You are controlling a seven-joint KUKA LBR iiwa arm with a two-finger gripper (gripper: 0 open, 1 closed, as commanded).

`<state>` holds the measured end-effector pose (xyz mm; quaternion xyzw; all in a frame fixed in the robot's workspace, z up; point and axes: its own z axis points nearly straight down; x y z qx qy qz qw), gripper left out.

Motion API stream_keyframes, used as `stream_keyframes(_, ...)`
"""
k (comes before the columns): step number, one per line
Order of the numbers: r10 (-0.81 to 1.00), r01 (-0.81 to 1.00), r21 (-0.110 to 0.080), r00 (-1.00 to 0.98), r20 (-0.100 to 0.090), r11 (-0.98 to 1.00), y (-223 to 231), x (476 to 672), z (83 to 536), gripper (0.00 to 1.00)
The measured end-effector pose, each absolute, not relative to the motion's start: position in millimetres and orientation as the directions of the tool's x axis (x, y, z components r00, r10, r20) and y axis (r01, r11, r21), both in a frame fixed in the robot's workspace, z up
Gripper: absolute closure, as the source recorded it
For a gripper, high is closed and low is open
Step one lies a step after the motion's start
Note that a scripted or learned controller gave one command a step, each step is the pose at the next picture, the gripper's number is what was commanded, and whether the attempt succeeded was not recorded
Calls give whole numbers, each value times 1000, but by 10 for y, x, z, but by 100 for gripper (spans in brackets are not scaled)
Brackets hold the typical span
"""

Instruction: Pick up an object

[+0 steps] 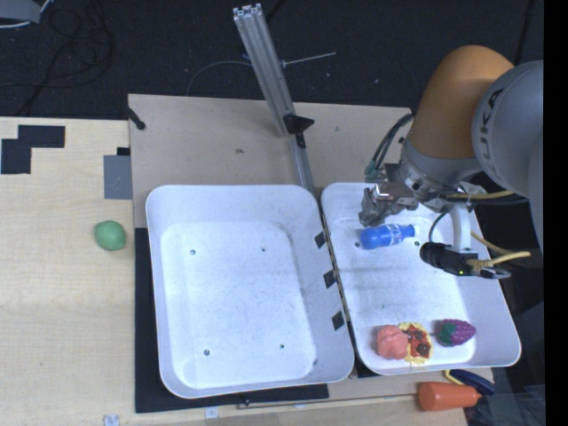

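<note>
My gripper (pixel 374 213) hangs over the far part of the right bin (pixel 426 295), just above and to the left of a blue bottle (pixel 386 236) that lies on its side on the bin floor. The bottle rests right below the gripper, and I cannot make out whether they touch. At the near end of the same bin lie a pink and yellow toy (pixel 399 342) and a purple grape-like piece (pixel 453 331).
The left bin (pixel 232 287) stands beside the right one, joined by black clips. A green ball (pixel 110 235) sits on the bench at far left. An orange object (pixel 448 396) lies outside the right bin's near edge. A metal rail (pixel 271 74) slants up behind the bins.
</note>
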<state>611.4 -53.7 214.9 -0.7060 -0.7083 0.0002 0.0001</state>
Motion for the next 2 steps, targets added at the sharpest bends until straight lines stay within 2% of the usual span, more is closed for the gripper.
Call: stream_keyframes(2,1000,1000,0,-4,1,4,562,6167,2148,100)
